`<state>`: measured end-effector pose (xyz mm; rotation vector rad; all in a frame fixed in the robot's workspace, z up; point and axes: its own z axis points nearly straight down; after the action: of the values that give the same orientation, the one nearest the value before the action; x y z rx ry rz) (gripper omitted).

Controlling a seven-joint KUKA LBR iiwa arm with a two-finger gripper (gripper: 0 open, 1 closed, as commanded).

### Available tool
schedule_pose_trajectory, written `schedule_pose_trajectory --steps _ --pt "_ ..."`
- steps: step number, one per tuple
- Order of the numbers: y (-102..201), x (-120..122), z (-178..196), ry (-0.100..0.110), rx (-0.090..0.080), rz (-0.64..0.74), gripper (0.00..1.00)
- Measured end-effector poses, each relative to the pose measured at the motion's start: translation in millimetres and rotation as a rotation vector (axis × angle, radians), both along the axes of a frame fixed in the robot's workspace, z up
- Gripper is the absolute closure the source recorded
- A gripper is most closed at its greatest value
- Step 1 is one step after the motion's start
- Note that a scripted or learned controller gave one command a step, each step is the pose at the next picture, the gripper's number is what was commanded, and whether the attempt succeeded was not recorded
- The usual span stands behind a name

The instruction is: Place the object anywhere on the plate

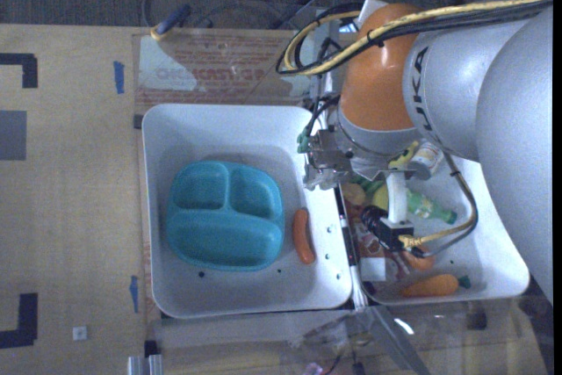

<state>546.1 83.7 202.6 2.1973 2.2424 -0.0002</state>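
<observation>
camera view: looks like the reach or pick step, nothing on the plate (226, 215) yet. can't tell the gripper (323, 173) state, tucked under the wrist over the wall between the two bins. guessing the object is the hot dog (303, 235), lying in the left bin (176, 127) just beside the plate's right edge, not on it. small, orange-red, sausage shaped, lying flat. next up probably: drop over it, grab across the narrow width, shift left onto the plate.
</observation>
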Motion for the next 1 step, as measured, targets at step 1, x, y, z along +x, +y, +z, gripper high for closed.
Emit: schedule_pose_trajectory --steps 1 --pt "51.6 -29.0 -86.9 -0.034 0.010 0.104 1.00"
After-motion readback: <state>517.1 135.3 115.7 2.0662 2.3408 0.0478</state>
